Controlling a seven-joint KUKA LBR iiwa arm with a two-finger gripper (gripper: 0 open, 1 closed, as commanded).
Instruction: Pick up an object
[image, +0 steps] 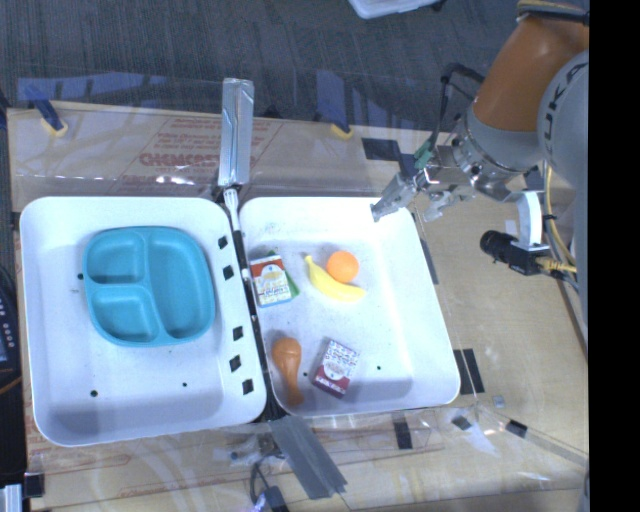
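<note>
The gripper (385, 208) hangs over the right bin's (430, 330) far right corner; whether it is open cannot be told, and nothing shows in it. The orange (343, 265) lies nearest, down-left, touching the banana (330, 287).

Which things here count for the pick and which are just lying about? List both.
For the pick: gripper; in the right bin: orange ball, banana, green-and-white carton, brown pear-shaped thing, dark red box.

Lying about: blue divided plate, in the left bin.
</note>
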